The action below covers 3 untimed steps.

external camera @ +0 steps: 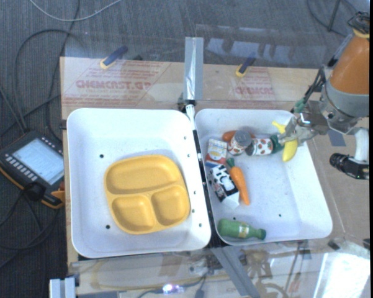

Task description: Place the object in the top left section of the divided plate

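A yellow divided plate (148,193) lies in the left bin (87,141), with one long section at the back and two smaller ones at the front; all three hold nothing. My gripper (296,128) hangs over the back right corner of the right bin (310,210), just above a yellow banana (290,150). Close to its left lie a small dark bottle (262,146) and a round can (240,141). An orange carrot (239,184), a black-and-white carton (221,182) and a green bottle (240,230) lie further forward in that bin.
A small red-and-white packet (216,148) rests near the wall between the bins. A metal post (193,67) stands behind the bins' junction. A pendant with a screen (31,163) sits left of the bench. The arm's orange band (351,67) is at the far right.
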Motion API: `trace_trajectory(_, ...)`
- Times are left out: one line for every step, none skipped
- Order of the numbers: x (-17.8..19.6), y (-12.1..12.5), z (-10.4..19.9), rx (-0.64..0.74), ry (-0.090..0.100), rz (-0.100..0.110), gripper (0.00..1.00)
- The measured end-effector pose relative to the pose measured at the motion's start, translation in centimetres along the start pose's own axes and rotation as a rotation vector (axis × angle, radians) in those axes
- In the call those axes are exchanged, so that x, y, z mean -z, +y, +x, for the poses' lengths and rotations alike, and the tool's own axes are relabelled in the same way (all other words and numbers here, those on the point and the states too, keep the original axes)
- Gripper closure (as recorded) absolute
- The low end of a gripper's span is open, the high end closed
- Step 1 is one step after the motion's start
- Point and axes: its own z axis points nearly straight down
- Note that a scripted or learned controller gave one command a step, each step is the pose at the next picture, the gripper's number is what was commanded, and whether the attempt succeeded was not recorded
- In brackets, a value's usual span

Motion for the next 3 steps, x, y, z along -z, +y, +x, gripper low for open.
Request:
trace_trajectory(2.6, -6.1, 9.1, 0.09, 0.005, 0.0, 1.0)
trace_trajectory(2.7, -9.5, 10.2, 0.037, 0.007, 0.001, 1.0)
trace_trajectory(-1.9, -11.7, 16.0, 0.158, 0.006, 0.002, 1.0)
